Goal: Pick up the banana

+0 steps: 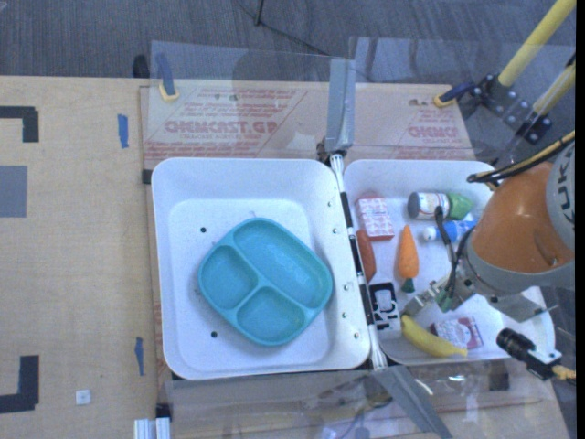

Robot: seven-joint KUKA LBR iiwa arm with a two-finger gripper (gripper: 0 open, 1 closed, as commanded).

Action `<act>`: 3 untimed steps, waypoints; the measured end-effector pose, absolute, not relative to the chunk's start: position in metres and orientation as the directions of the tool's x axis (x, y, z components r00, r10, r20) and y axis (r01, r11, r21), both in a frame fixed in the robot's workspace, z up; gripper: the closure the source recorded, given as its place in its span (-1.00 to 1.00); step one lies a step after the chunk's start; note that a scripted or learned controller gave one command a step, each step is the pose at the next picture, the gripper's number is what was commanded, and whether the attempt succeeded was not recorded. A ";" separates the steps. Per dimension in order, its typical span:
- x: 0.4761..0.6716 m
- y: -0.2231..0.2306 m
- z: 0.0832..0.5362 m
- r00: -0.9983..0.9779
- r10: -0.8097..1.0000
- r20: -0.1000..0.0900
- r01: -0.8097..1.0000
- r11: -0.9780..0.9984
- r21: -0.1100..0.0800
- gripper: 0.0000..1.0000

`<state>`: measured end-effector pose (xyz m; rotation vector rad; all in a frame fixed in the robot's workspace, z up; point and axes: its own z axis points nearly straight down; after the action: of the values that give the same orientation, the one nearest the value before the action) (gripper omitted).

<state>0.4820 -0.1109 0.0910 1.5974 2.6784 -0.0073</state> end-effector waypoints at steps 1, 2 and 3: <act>0.483 -0.111 0.091 -0.497 0.867 -0.024 0.867 0.497 0.009 -1.00; 0.521 -0.062 0.185 -0.708 0.706 -0.005 0.706 0.708 0.004 -1.00; 0.482 -0.101 0.119 -0.750 0.661 -0.007 0.661 0.750 0.005 -1.00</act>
<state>0.4816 -0.1013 0.1190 1.1079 2.9313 0.0037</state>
